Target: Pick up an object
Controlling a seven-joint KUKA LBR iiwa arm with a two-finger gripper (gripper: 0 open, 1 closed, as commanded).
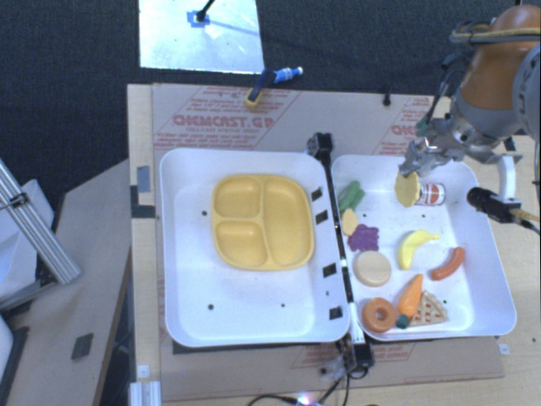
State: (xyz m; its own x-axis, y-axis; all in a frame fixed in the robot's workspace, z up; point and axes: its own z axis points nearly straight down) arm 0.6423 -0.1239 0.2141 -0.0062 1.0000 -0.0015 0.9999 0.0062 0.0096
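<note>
Crowded right bin (490, 290); roomier left bin (190, 307)

Two bins sit side by side on the bench, touching along a shared edge. The left bin (182, 311) holds a divided tray (260, 222), set a little behind its middle. The right bin (494, 299) is crowded. Along its left side, from back to front, lie a pepper (351, 194), a small slice (349, 222), a grape bunch (364, 238), a round cookie (372, 268) and a doughnut (379, 315). Right of the doughnut lie a carrot (411, 295) and a waffle wedge (429, 310), touching. A banana (414, 245) lies mid-bin, a sausage (447, 263) to its right. A can (431, 194) lies at the back, a chip (407, 189) hanging just left of it under the gripper (414, 169).
</note>
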